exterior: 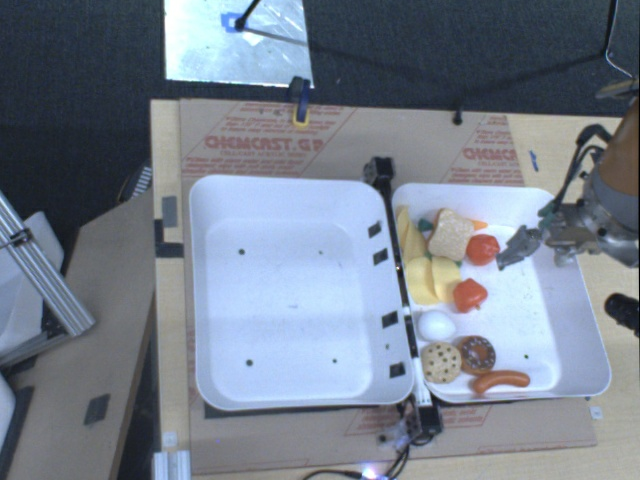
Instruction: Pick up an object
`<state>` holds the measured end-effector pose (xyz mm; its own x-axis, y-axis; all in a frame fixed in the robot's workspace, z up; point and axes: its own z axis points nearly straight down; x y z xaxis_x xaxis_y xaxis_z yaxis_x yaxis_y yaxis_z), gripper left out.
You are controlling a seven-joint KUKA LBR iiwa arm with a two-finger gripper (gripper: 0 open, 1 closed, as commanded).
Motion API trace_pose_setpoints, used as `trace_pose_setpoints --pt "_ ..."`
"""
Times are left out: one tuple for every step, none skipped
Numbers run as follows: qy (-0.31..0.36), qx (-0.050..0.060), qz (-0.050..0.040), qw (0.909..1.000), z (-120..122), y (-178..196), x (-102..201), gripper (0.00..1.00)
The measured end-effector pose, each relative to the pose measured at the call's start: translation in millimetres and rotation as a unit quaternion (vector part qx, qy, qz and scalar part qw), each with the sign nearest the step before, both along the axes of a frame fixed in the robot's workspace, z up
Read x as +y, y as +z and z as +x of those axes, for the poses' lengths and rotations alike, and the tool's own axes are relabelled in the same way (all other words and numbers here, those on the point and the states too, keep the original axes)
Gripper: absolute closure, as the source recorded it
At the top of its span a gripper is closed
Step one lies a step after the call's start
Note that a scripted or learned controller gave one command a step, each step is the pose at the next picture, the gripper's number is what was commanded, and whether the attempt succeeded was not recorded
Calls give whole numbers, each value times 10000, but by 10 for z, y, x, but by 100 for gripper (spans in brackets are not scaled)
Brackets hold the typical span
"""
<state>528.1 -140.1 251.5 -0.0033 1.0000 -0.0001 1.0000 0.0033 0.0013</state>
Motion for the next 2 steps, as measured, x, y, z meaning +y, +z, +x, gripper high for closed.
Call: trace_pose_setpoints --pt "25 47 18 10000 325 -1339 401 0" --pt "-10 34 12 10000 -188 -1694 528 0"
